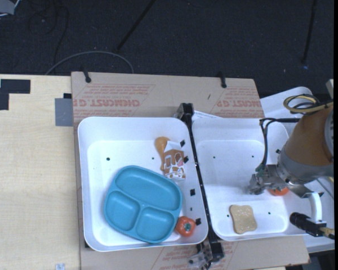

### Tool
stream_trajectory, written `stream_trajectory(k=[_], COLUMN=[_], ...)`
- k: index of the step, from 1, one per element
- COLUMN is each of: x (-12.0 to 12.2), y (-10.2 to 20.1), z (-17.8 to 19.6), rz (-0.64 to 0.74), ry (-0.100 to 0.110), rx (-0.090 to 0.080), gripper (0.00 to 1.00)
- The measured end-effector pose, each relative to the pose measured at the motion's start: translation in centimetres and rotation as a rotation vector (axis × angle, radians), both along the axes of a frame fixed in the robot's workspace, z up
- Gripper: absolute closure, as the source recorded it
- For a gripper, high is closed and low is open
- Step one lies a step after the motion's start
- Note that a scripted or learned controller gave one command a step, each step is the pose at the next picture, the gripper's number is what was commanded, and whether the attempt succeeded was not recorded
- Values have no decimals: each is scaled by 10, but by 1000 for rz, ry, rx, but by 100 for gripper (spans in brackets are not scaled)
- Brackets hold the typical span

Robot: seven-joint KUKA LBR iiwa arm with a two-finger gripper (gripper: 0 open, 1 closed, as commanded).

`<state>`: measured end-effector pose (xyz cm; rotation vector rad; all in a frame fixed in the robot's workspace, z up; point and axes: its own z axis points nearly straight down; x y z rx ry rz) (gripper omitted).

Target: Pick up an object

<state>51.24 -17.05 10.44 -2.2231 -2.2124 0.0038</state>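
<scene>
Nearest the camera, a flat tan slice of toast-shaped toy bread lay in the right white bin, close below and a little left of the tool, its long axis running roughly toward the near rim. The tool hung low over the bin floor by the right wall; whether it was spread or pressed together could not be told, since the grey metal parts blurred into one another. A small orange-red object sat touching or just beside the tool on its right, partly hidden under the grey and orange arm. By my judgement that object was the closest target, and the bread the easier one, lying apart from any wall with open floor round it. To the tool's left the right bin was bare, giving room to travel. Across the black divider, well to the left, the left white bin held a small red tomato-like toy, a blue three-compartment plastic plate, and a brown-and-white patterned packet with an orange-brown piece beyond it. The pale wooden bench lay farthest left
</scene>
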Motion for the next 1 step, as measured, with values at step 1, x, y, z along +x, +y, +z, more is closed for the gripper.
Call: stream_trajectory(k=[1], x=[5], y=[1], z=[43], rz=[6], ry=[-6], rx=[-2], gripper=[100])
